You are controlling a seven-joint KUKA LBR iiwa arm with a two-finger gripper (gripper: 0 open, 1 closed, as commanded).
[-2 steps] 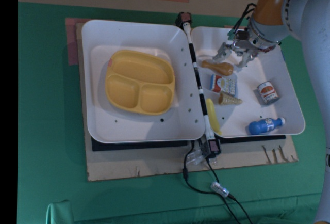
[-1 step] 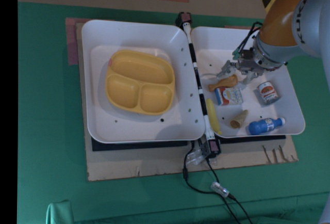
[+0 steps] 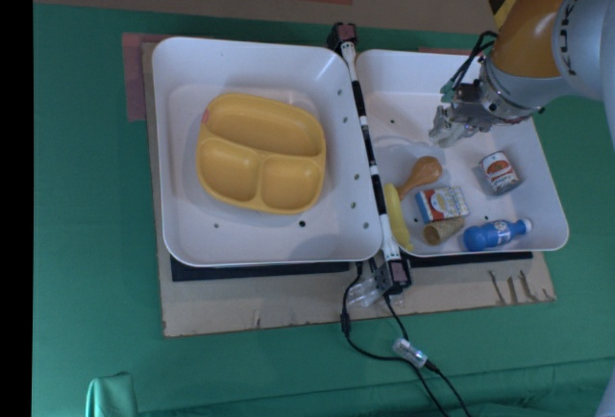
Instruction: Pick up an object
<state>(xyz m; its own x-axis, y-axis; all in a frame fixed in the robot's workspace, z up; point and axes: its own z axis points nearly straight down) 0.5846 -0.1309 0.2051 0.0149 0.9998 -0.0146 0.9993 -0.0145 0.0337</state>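
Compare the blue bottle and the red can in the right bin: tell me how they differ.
The blue bottle is long and slim with a white cap; the red can is short and squat. The blue bottle lies at the bin's near edge, below the red can, which sits farther up near the right wall. The red can lies closer to the hand than the blue bottle. Both carry white labels and rest in the right bin.

One fixed camera looks down at a slant on both white bins [image 3: 183,242] from above
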